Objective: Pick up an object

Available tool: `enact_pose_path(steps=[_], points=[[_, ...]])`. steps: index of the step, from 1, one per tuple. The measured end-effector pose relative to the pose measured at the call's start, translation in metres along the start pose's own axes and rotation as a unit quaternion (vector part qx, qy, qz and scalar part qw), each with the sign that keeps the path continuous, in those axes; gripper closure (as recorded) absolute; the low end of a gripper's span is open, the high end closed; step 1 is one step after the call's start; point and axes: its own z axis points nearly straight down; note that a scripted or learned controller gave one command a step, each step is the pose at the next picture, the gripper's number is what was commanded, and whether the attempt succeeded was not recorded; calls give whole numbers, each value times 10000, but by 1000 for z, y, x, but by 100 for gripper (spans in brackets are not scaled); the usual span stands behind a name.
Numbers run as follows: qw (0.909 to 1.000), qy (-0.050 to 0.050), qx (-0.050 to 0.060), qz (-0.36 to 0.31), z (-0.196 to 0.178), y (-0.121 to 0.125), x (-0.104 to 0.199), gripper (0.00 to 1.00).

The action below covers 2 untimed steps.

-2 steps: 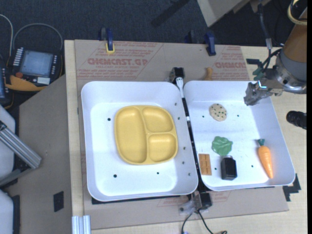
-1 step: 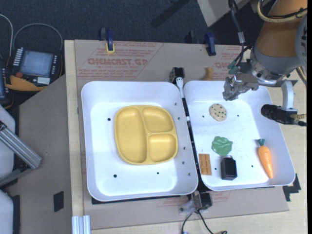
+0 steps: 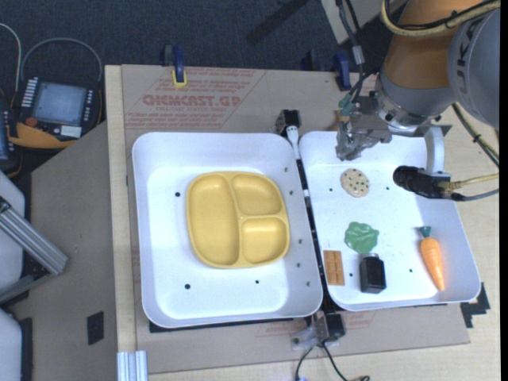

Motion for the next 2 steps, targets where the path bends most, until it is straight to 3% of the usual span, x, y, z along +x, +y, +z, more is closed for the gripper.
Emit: enact_pose_path(steps=[2], points=[[10000,7,-3,-6,-1,29,110,100]])
